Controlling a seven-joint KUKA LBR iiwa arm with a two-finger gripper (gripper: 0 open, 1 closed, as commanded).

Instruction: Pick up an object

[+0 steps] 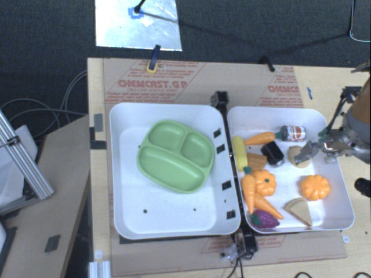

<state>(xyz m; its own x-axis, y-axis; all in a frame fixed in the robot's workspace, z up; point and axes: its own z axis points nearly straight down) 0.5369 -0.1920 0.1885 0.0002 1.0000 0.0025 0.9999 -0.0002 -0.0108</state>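
While the pincer (306,153) hangs low over the right bin (336,181), its fingers look parted with nothing between them. A tan, rounded piece (297,154) lies right at the tips, and the orange pumpkin (314,187) sits just nearer the camera, below the pincer.
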